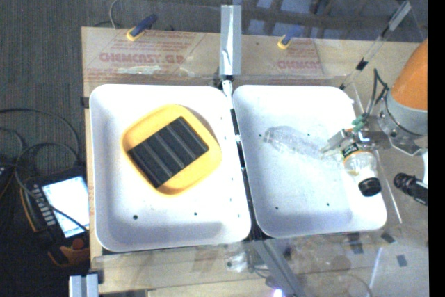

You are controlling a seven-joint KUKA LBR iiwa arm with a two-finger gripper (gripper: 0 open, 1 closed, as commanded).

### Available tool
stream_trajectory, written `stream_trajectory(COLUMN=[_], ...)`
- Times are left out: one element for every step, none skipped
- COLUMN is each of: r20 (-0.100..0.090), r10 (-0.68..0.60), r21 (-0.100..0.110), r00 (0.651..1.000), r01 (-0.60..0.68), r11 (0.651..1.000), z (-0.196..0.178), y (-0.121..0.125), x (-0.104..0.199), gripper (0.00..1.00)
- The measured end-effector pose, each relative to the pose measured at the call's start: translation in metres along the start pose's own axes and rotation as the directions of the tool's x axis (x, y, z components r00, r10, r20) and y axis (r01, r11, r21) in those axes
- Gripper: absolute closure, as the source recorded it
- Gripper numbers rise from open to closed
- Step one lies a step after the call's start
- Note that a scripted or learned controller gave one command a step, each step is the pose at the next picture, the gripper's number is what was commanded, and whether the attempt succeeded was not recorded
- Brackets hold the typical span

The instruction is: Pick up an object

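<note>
A clear plastic bottle [299, 143] lies on its side in the right bin [306, 212], stretching from the bin's middle toward its right wall. My gripper [350, 138] is low at the bottle's right end, by the right wall, and looks to be touching it. The grey arm with its orange band [416, 80] comes in from the right edge. A small black round thing [369, 186] sits just below the bottle's right end. In the left bin [111, 219] rests a yellow rounded object with a black ribbed top [171, 149].
A metal upright [229, 45] stands at the back between the two bins. Behind the bins lies a cardboard sheet with two yellow-and-blue clamps [141, 27]. Cables and a small screen [59, 202] lie on the floor to the left.
</note>
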State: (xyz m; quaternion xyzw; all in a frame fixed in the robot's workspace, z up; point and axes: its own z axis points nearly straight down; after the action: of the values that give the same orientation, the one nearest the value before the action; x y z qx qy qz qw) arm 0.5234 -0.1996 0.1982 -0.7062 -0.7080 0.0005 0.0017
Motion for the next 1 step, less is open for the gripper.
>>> stream_trajectory(r20=[-0.002], r10=[-0.009], r21=[-0.021], r00=[1.0], r01=[0.009], r11=[1.0], z=[0.0963], y=[0.0638], x=[-0.0151], gripper=[0.0])
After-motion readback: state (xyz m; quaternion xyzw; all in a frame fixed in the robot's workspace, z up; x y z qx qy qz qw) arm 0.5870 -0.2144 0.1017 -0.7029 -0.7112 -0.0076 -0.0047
